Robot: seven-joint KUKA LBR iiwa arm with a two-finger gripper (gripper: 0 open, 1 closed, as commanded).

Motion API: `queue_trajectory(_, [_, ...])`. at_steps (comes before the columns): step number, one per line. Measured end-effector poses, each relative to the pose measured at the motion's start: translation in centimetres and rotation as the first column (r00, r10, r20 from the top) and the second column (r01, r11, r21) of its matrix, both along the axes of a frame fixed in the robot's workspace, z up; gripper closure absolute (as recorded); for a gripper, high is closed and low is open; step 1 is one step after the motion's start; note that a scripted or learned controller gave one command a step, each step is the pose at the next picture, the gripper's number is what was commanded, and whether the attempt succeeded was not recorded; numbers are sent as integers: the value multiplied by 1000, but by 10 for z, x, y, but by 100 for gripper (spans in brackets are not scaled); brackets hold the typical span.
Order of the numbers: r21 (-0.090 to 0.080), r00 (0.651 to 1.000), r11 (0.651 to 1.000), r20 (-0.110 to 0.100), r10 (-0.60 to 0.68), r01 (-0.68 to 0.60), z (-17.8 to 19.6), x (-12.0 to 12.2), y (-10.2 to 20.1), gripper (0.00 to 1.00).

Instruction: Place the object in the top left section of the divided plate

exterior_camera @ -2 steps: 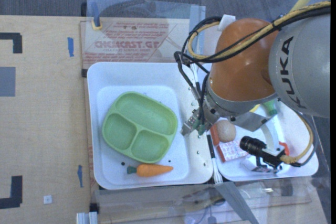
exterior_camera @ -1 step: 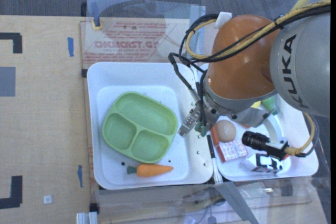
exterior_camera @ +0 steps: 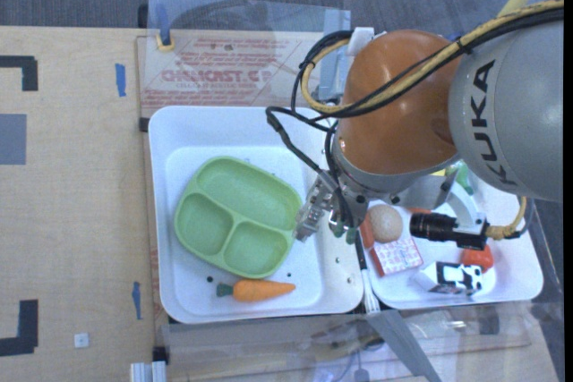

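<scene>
Green divided plate (exterior_camera: 236, 216) looks smooth matt plastic, white bins (exterior_camera: 170, 192) glossy plastic, bench (exterior_camera: 72, 192) pale wood w/ matt finish.

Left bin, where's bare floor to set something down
In the left bin, bare floor runs along the far wall behind the green divided plate, and in the near-left corner beside the toy carrot. The gripper crowds the plate's right edge, and the right bin is cluttered.

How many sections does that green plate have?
3. The green divided plate has one long section along its upper side and two smaller ones along its lower side, left and right.
</scene>
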State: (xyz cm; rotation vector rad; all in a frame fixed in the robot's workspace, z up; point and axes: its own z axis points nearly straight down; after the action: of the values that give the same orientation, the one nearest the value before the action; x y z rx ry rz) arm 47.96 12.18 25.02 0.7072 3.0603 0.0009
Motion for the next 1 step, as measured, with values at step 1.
queue_trajectory(1, [0,996,996,-2,88,-88,-49,1,34,100])
